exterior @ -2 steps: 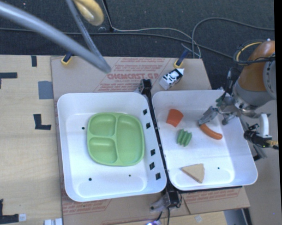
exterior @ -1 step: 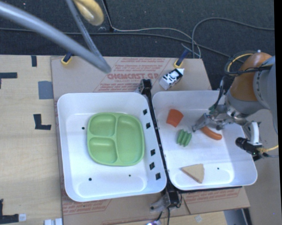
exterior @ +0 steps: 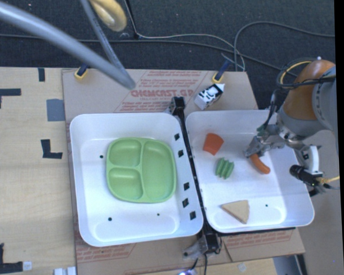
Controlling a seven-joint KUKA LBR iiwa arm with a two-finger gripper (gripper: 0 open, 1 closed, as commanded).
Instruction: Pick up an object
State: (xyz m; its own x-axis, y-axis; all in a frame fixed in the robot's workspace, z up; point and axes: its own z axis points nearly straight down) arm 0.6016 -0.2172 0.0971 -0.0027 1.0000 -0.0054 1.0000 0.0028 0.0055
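Right bin [exterior: 287, 212]: gripper [exterior: 257, 151] beside orange sausage [exterior: 260, 164], green ridged piece [exterior: 224, 168] near.

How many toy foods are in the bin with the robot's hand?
4. An orange-red block sits at the upper left, a green ridged piece just below it, a tan wedge near the front, and an orange sausage-shaped piece at the gripper. The arm may hide more.

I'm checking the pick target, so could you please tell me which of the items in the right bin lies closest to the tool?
The orange sausage-shaped piece, right at the tool. The red-orange block, green ridged piece and tan wedge lie farther left or nearer the front rim.
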